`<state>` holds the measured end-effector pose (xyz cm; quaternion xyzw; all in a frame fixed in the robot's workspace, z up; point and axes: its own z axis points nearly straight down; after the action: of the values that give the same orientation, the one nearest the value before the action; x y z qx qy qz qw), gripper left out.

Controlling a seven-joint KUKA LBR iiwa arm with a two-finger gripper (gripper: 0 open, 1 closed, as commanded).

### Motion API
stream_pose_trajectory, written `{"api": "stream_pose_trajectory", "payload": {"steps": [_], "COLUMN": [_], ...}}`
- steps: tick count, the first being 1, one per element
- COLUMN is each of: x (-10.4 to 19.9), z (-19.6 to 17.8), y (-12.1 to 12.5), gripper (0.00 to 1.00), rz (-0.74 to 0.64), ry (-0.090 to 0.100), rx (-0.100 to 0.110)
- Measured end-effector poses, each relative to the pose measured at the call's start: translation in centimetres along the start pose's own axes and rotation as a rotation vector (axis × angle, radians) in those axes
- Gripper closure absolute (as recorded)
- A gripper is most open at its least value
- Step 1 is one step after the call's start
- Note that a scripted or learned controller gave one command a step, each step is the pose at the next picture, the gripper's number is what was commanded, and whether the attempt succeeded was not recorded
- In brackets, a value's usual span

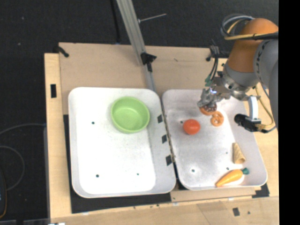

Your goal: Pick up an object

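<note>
Your end effector [209, 102] sits low in the right bin [206, 172].
You cannot tell its grip; an orange ring [217, 120] and tomato [191, 126] lie near.

A tan bench [103, 67] carries two white bins side by side. The left bin [89, 149] and right bin [206, 158] sit close together, seemingly on a dark mat [67, 125] showing at the left bin's left and near edges.
</note>
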<state>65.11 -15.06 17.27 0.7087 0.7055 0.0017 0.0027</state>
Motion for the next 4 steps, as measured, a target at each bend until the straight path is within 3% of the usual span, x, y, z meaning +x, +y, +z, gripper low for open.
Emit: {"api": "stream_pose_trajectory", "payload": {"steps": [1,4], "x": [-0.2,13.5], "z": [-4.8,-3.5], "y": [0.2,-4.7], "gripper": [1.0,1.0], "rz": [-0.005,-0.01], "ry": [0.0,0.002], "rx": [-0.001,0.007]}}
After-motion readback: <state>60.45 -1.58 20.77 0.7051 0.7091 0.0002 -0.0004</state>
